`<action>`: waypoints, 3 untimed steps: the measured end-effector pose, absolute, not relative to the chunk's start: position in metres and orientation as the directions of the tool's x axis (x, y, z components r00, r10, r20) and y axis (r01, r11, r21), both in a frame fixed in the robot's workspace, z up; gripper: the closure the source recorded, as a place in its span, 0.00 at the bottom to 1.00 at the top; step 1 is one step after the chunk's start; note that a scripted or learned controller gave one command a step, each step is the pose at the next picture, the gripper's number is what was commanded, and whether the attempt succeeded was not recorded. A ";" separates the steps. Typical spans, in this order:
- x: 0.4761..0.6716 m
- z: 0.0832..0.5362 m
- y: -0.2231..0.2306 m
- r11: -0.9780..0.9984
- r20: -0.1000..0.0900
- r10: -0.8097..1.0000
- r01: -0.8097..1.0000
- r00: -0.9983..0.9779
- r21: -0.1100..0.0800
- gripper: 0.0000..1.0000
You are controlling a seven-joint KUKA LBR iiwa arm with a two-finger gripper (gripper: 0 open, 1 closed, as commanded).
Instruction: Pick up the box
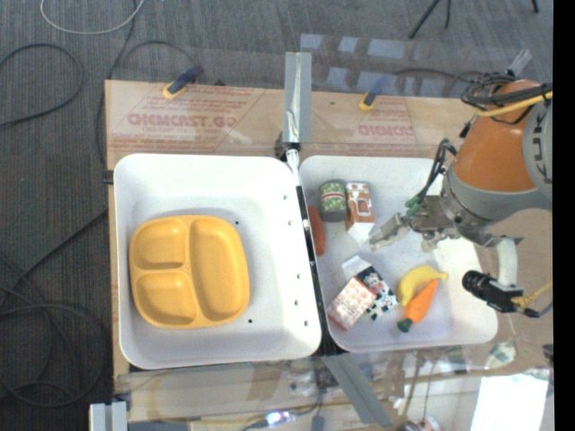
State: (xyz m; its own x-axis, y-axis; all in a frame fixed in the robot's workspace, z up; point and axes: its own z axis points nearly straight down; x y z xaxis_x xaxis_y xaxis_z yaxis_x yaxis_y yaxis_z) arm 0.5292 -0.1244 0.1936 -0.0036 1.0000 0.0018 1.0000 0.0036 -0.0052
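A yellow divided tray (190, 270) is seen in the left bin (135, 173), with nothing of the task done there. In the right bin (467, 330), the box (354, 301), pink and white, lies flat near the front wall, beside a small black-and-white toy (383, 300), a banana (416, 281) and a carrot (419, 304); two small cartons (347, 200) are stood at the back. The box has not been lifted, and the whole pick is judged to remain. The gripper (388, 232) is held above the bin floor, up and to the right of the box and apart from it; whether it is open or closed cannot be told.
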 end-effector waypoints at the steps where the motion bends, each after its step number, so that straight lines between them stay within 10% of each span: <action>1: 0.555 0.105 -0.155 -0.047 0.000 0.999 0.999 0.047 -0.006 0.00; 2: 0.559 0.091 -0.204 -0.182 0.018 0.983 0.983 0.182 0.001 0.00; 3: 0.620 0.090 -0.202 -0.289 0.016 0.957 0.957 0.289 0.003 0.00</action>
